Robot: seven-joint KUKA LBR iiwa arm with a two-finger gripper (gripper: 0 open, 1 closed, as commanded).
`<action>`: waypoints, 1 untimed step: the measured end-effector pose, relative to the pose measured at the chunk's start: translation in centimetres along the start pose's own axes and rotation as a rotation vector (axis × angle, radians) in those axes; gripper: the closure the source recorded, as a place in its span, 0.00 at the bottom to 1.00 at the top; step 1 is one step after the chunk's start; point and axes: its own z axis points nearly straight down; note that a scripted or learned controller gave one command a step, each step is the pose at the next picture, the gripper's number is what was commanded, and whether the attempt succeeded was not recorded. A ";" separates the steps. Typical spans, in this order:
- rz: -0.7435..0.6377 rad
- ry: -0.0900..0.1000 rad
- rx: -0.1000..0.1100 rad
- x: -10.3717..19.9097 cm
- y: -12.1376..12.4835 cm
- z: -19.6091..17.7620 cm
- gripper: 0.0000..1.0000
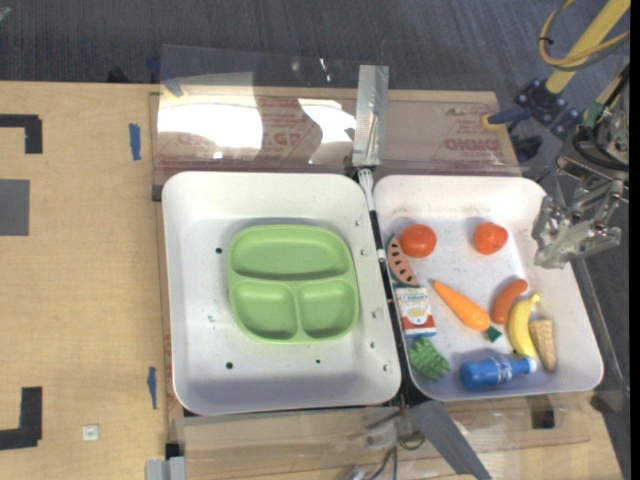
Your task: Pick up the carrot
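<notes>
Carrot (461, 305) mid-bin, open floor above, pincer (562, 240) at right rim.

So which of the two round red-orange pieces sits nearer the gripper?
The right tomato, by the bin's right wall below the gripper; the other tomato lies beside the watermelon slice.

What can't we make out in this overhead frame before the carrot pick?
- Gripper, camera view: open or shut unclear; metal parts blur together at the right bin's rim.
- Small white printed carton: label too small to read.
- Orange-red sausage-shaped toy: lower end hidden by the yellow banana.
- Orange carrot: green tip near the banana barely resolved.
</notes>
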 end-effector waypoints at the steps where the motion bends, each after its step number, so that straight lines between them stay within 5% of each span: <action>1: -0.262 0.001 -0.019 0.0 2.4 19.4 1.00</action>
